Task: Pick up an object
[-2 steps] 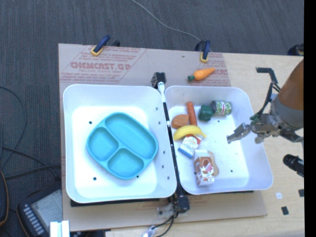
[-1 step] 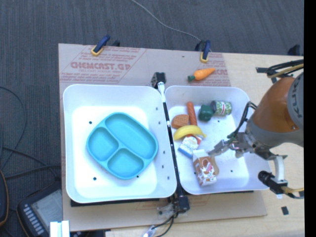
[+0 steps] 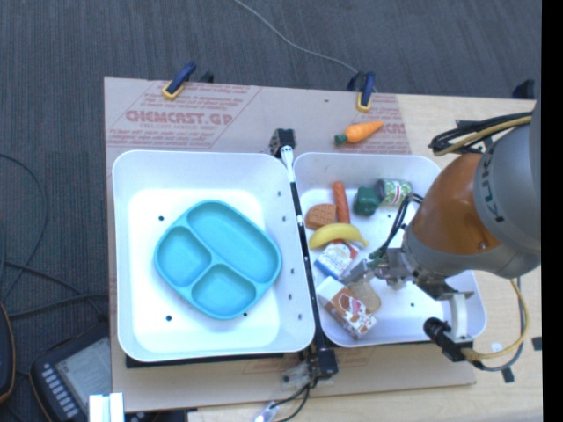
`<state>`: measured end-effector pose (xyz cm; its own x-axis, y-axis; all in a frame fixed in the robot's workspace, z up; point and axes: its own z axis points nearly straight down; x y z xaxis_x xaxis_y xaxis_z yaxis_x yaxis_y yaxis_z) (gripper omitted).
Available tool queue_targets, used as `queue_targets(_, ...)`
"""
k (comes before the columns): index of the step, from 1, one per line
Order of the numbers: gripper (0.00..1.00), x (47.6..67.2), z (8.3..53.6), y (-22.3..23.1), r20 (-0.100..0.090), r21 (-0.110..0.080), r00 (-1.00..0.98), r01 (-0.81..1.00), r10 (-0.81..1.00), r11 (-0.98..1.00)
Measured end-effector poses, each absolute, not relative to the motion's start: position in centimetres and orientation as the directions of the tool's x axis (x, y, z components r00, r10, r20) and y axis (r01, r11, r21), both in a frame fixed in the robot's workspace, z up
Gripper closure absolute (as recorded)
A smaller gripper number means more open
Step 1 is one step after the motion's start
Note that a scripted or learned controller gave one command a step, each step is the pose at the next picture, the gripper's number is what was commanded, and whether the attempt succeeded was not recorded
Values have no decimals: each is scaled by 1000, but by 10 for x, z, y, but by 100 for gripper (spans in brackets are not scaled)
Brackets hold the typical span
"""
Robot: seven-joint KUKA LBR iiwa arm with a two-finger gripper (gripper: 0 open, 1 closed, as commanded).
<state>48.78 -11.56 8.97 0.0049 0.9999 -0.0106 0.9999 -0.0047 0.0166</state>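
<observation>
Grey and orange, the arm (image 3: 479, 209) is seen closest to the camera, reaching in from the right over the right bin (image 3: 422, 323). Its gripper (image 3: 380, 269) is held low above the toys, near a small white packet (image 3: 336, 258) and a brown and white box (image 3: 350, 310). How far the pincer is spread cannot be told, because it is dark and small here, and nothing can be seen held in it. A yellow banana (image 3: 335, 234), a round brown cookie (image 3: 320, 215), a red stick (image 3: 340, 199), a green block (image 3: 366, 202) and a green can (image 3: 395, 191) are laid in the same bin, close together. One of these is likely to be picked. For a good try, the pincer should be brought straight down over one toy, with room on both sides. A blue plate (image 3: 217, 258) is laid in the left bin (image 3: 132, 174). A toy carrot (image 3: 360, 133) is left on the bench outside. Part of the right bin is hidden under the arm.
</observation>
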Motion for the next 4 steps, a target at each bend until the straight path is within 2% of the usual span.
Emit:
queue_targets(1, 100, 489, 101, -115, -9, 19, 4, 1000, 1000, -4)
queue_targets(2, 0, 489, 100, -115, -8, 17, 4, 1000, 1000, -4)
queue_targets(3, 0, 489, 91, -109, -17, 23, 9, 1000, 1000, -9)
queue_targets(4, 100, 490, 101, -106, -10, 22, 6, 1000, 1000, -6)
